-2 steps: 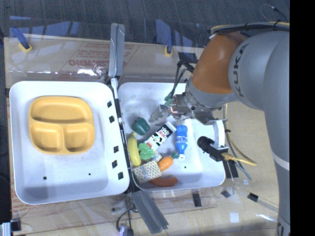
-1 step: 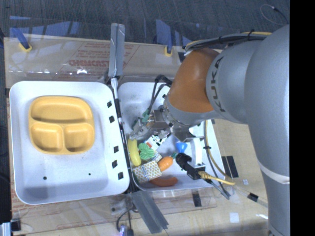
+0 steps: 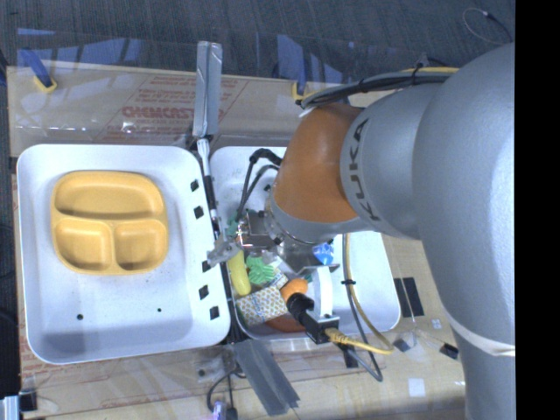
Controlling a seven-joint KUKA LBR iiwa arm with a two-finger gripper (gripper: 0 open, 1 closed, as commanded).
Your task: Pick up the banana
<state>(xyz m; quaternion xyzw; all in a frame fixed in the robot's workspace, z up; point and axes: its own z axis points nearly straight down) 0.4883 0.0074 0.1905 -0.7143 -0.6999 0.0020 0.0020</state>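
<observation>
The banana [image 3: 237, 273] is a short yellow piece lying near the left wall of the right bin [image 3: 376, 304]. My gripper [image 3: 245, 241] hangs low over the bin's left side, just above the banana's upper end. The arm's grey body and orange band hide most of the wrist and much of the bin. A green item [image 3: 262, 273] lies right beside the banana.
An orange item [image 3: 296, 287], a patterned packet [image 3: 262, 305], a brown item [image 3: 282, 324] and a blue item [image 3: 323, 254] crowd the right bin's front. A yellow compartment tray [image 3: 110, 220] sits in the left bin [image 3: 114, 322]. A divider wall [image 3: 208, 234] separates the bins.
</observation>
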